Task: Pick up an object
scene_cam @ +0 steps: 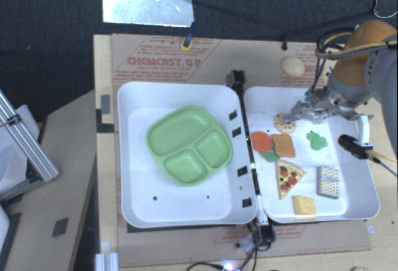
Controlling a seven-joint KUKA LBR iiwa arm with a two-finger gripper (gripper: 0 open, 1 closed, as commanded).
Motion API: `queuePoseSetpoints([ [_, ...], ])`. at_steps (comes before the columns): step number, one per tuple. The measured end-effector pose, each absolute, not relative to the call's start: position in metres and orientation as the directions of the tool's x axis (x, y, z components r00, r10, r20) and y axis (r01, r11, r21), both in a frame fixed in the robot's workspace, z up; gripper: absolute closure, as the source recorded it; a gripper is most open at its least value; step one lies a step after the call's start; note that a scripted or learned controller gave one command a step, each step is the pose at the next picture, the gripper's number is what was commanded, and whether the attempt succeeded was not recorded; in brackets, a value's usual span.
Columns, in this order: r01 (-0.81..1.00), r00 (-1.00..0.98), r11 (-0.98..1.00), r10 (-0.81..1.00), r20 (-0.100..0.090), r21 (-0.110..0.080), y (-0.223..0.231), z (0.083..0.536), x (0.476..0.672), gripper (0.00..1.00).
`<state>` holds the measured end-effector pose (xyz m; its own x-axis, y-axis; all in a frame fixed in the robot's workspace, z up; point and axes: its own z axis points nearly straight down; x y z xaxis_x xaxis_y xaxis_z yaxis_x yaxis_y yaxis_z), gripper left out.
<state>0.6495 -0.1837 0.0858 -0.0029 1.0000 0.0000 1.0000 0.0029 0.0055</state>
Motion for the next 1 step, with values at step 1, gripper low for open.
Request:
queuePoseSetpoints([
  [1,1.000,-0.006,0.006,1.000,-0.001,0.013,-0.1835,0.1011,0.6522,1.00],
])
